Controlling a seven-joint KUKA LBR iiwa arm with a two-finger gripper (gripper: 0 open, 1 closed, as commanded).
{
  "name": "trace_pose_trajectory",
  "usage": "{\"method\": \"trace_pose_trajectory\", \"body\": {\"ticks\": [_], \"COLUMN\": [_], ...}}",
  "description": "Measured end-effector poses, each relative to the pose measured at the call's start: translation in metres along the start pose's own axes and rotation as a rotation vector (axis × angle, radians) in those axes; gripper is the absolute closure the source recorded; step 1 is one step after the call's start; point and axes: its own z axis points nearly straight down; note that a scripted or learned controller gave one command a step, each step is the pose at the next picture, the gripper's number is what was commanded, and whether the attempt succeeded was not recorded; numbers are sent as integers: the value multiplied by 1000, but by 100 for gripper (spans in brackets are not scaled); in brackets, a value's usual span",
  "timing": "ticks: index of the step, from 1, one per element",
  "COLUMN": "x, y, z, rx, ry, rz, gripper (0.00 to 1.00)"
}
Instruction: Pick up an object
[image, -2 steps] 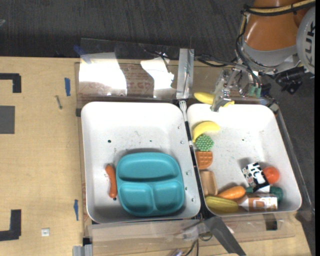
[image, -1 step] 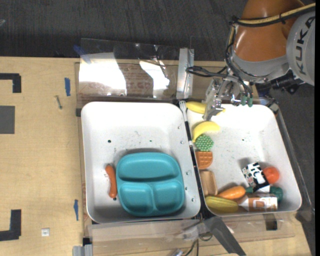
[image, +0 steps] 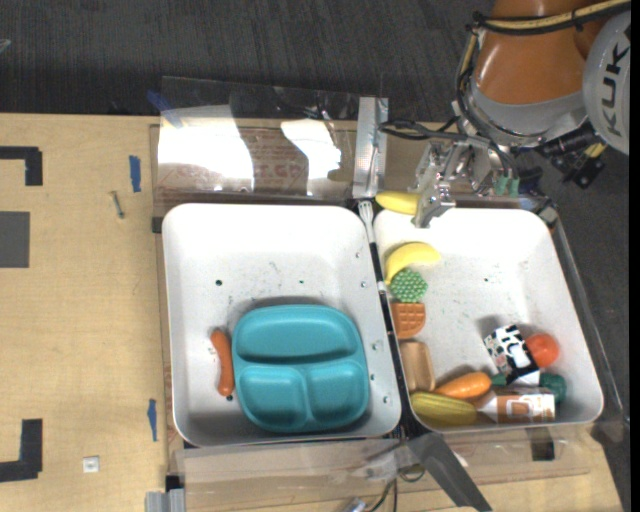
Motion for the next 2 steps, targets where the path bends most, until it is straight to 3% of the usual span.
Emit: {"method": "trace_pose_trajectory", "body": {"ticks": [1, 2], "x": [-14, 18], "y": [-16, 5], "z": [-49, 17], "rx": [0, -1], "ry": [-3, 9], "rz": [8, -186], "gripper": [100, 100]}}
